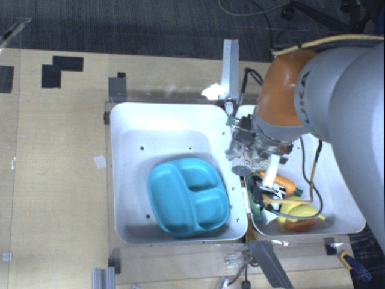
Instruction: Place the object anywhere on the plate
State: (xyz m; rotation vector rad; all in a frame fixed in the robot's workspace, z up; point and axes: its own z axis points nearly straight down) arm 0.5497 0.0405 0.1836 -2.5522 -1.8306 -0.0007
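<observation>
The pincer point(255, 172) hangs low over the right bin point(343, 221), at its edge nearest the left bin point(126, 161), just above a heap of toy food point(289, 208); whether it grips anything I cannot tell. The blue plate point(188, 195) lies in the left bin toward the worktop's near edge. A sound move would secure one piece firmly, lift clear of the dividing walls, then lower it into a plate compartment.

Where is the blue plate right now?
The blue plate lies in the left white bin, toward its front, left of the gripper and the toy food in the right bin.
</observation>
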